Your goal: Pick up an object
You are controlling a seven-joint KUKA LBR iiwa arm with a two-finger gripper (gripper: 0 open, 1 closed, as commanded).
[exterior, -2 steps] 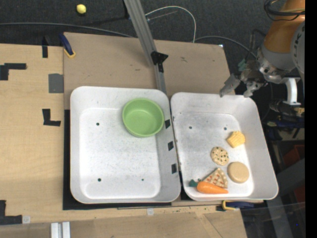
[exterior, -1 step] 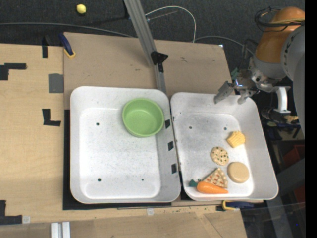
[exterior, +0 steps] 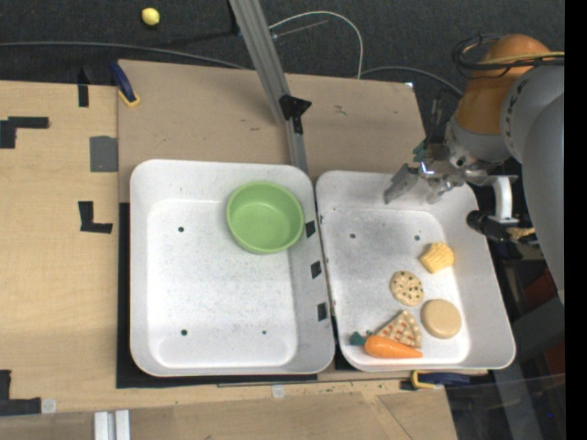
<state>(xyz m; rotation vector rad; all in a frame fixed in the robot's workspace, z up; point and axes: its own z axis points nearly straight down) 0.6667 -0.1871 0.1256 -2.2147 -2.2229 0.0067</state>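
My gripper (exterior: 420, 187) hangs over the far edge of the right bin (exterior: 367, 246), its fingers spread apart with nothing between them. Toy food lies in that bin's near right part: a yellow corn piece (exterior: 437, 258), a round waffle cracker (exterior: 406, 288), a tan round biscuit (exterior: 441, 319), a pizza slice (exterior: 402, 328) and an orange carrot (exterior: 390, 346). The nearest of them, the corn piece, sits well below the gripper. A green bowl (exterior: 264, 216) stands upright at the far side of the left bin (exterior: 183, 282).
A grey metal pole (exterior: 266, 53) slants down to the gap between the bins' far edges. A small yellow ball (exterior: 150, 16) lies on the dark floor behind the bench. A blue and yellow clamp (exterior: 124, 82) sits at the board's far left corner.
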